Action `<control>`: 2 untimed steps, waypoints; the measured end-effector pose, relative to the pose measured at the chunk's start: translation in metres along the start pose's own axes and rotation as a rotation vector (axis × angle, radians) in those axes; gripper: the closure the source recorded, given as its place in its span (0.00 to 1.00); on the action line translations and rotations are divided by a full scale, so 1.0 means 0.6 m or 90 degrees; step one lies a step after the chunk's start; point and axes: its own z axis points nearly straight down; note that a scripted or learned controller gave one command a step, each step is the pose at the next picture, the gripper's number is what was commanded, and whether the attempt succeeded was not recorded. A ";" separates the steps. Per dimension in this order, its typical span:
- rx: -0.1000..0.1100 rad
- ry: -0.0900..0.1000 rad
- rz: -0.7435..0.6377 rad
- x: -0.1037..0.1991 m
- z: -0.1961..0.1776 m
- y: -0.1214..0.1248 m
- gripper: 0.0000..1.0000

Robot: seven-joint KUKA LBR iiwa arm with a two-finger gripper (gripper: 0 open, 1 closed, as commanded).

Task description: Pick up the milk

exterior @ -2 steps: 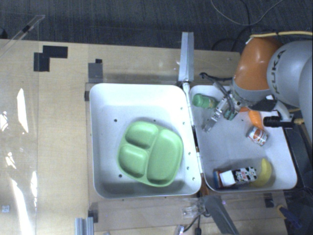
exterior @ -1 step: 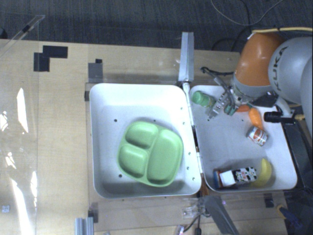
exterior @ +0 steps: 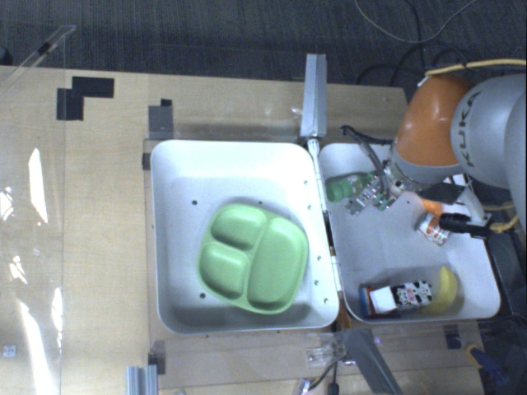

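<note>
Milk carton (exterior: 398,297) is lying on its side at the near edge of the right bin (exterior: 486,282), touching a banana (exterior: 445,290). Gripper (exterior: 368,192) is hovering well beyond it near a green object (exterior: 338,189); nothing is lifted yet.

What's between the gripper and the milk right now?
Camera view shows bare white bin floor between the gripper and the milk lying at the bin's near edge.

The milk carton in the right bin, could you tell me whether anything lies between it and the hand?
Nothing visible does. The hand hangs at the bin's far left, by a green object; the milk carton lies on its side at the near edge, a yellow banana touching its right end, bare bin floor between.
</note>
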 end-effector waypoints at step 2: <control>-0.004 -0.004 0.135 0.105 -0.005 -0.110 1.00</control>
